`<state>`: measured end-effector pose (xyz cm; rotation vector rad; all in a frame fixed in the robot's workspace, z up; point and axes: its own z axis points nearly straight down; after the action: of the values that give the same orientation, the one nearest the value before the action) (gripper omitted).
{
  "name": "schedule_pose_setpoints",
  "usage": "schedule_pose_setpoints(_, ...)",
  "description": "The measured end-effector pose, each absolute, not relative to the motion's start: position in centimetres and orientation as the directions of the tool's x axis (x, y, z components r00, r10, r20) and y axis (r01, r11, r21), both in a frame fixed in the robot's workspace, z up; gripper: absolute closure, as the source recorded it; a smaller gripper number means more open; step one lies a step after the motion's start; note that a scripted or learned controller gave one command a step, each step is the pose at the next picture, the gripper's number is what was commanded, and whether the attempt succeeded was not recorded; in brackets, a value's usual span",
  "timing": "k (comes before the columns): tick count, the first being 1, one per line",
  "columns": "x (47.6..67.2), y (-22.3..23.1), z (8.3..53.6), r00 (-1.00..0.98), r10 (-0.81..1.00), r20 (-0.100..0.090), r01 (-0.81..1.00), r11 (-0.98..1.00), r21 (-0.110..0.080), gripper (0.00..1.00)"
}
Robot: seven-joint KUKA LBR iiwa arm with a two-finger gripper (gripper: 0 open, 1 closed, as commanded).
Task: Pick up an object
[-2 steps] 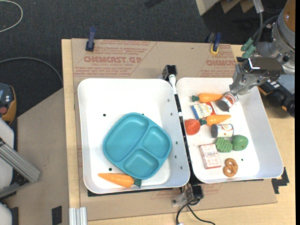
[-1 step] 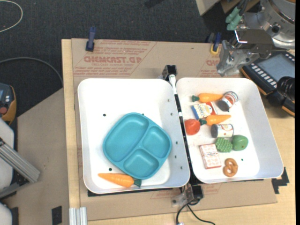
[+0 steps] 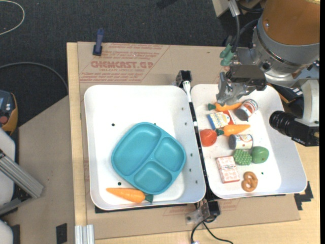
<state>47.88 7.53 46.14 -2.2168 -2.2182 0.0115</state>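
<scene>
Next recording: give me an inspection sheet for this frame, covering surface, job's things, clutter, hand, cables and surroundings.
Surface: two white bins, left bin and right bin, on a cardboard sheet.
Job's things: right bin holds carrot, pretzel, tomato, small box, can, green items.
Clutter: left bin holds blue divided plate and a second carrot.
Hand: hand low over the right bin's far end; grip unclear.
Cables: cable at near edge.
Surroundings: dark carpet.

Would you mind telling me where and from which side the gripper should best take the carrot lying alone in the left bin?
Probably across the thick orange middle of the carrot, coming straight down. It lies flat and lengthwise between the blue plate and the left bin's near wall, so the fingers should close across its narrow width, well short of the green tip.
</scene>
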Motion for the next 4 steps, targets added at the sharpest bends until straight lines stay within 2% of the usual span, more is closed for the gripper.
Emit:
schedule_pose_setpoints(1,48.0,1.2,49.4,0.008,1.000,-0.001,1.000,-0.008,0.006,1.00)
schedule_pose_setpoints(2,47.6,2.5,21.8,0.001,1.000,-0.001,1.000,-0.001,-0.019,1.00)
schedule_pose_setpoints(3,48.1,3.0,33.7,-0.001,1.000,0.001,1.000,0.001,0.014,1.00)
schedule_pose_setpoints(4,47.7,-3.5,22.5,0.009,1.000,-0.002,1.000,-0.009,-0.012,1.00)
